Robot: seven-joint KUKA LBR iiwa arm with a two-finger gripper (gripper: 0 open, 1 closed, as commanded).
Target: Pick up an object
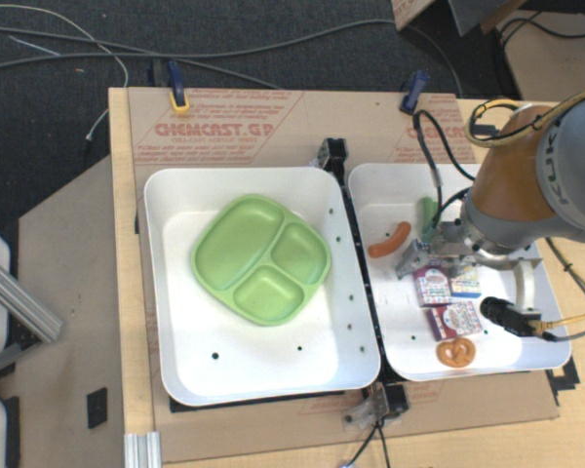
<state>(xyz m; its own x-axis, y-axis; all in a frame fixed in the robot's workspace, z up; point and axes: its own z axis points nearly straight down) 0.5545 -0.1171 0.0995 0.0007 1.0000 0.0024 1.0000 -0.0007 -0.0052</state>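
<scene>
Objects: several small things are lying in the right bin (400, 359), at the right of the frame, any of them open to picking.
Sausage (389, 241): an orange-red sausage is lying tilted in the upper left part of that bin, apart from the other pieces.
Green piece (426, 213): a slim green thing is sitting just above and right of the sausage, partly behind the arm's cables; what it is cannot be told.
Packets (446, 300): two small printed packets are lying one below the other in the middle of the bin, right under the wrist.
Pretzel (455, 351): a brown pretzel is sitting near the bin's lower edge, just below the packets.
Gripper (416, 258): it is hanging low over the middle of the right bin, beside the upper packet; whether the claw is spread or pressed together cannot be told.
Arm (536, 178): it is reaching in from the right edge, its orange band sitting above the grey wrist, bent down over the right bin.
Left bin (166, 203): it is filling the frame's centre left and holding a green plate (261, 258), three-sectioned, lying flat and turned at a slant.
</scene>
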